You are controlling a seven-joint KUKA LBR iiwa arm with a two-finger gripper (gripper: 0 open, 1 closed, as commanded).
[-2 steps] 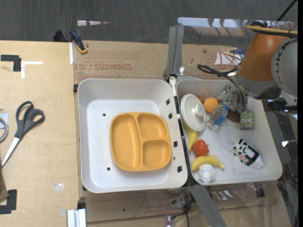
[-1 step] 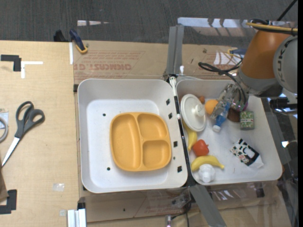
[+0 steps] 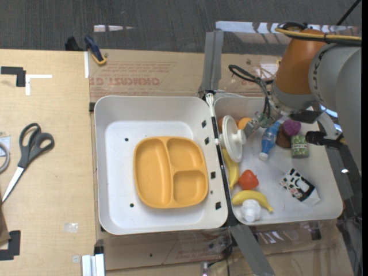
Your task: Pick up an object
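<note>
Camera view: a blue bottle (image 3: 268,138) with a white cap lies tilted in the right bin (image 3: 322,211), near its back, just beside a white disc (image 3: 232,137). The gripper (image 3: 265,117) hangs right over the bottle's upper end; whether its jaws are spread or pinching cannot be told, the arm (image 3: 322,68) hiding much there. Cardboard (image 3: 138,76) behind the bins carries reversed red print, unreadable.

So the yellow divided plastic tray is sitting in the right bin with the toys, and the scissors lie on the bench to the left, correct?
Not quite. The camera view shows the yellow divided plastic tray alone in the left white bin; the toys are in the right white bin. The scissors do lie on the bench to the left.
</note>
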